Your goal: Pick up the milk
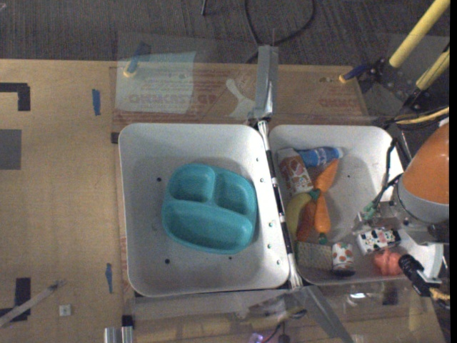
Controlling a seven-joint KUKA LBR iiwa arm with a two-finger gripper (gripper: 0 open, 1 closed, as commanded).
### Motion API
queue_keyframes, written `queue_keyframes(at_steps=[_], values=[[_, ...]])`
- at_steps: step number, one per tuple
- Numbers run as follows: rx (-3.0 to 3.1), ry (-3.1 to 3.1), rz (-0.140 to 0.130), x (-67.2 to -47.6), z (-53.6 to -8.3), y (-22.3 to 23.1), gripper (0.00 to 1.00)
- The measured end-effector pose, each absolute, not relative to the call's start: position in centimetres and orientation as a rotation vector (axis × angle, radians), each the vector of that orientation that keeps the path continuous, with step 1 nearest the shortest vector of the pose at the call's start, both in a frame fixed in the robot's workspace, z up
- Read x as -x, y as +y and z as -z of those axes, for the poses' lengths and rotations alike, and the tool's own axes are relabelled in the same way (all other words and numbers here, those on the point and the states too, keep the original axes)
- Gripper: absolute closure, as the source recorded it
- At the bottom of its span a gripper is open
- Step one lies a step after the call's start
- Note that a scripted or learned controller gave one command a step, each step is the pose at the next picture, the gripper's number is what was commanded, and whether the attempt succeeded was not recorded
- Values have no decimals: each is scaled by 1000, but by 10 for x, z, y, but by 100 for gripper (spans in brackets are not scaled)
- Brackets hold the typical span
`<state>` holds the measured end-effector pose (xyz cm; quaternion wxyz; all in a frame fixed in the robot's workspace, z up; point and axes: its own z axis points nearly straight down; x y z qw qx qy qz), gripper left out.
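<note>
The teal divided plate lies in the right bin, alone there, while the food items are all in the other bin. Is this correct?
Not quite. The camera view shows the teal divided plate lying in the left bin, alone there. The food items, such as the carrot and the small can, are in the right bin.

The counter (pixel 64 213) is pale tan wood, marked with black squares and short strips of blue tape (pixel 96 101). Both bins are white: the left bin (pixel 143 156) carries a teal divided plate (pixel 209 208), and the right bin (pixel 364 148) holds a bottle with a blue label (pixel 319 155), an orange carrot (pixel 322 204), a yellow banana (pixel 295 211), a brown-labelled can (pixel 295 175), a small white can with red spots (pixel 343 257), a white carton with black cow patches (pixel 377 239) and a salmon-pink toy (pixel 387 263). The arm (pixel 428 174) shows orange over grey. Yellow rods (pixel 420 26) cross the dark grey carpet (pixel 107 9).
</note>
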<state>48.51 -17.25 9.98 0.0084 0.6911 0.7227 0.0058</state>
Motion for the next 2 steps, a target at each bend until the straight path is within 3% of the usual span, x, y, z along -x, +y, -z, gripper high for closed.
queue_keyframes(at_steps=[1,2], values=[[-2307,2132,1,-480,-186,-127,100],[-2307,2132,1,-480,-186,-127,0]])
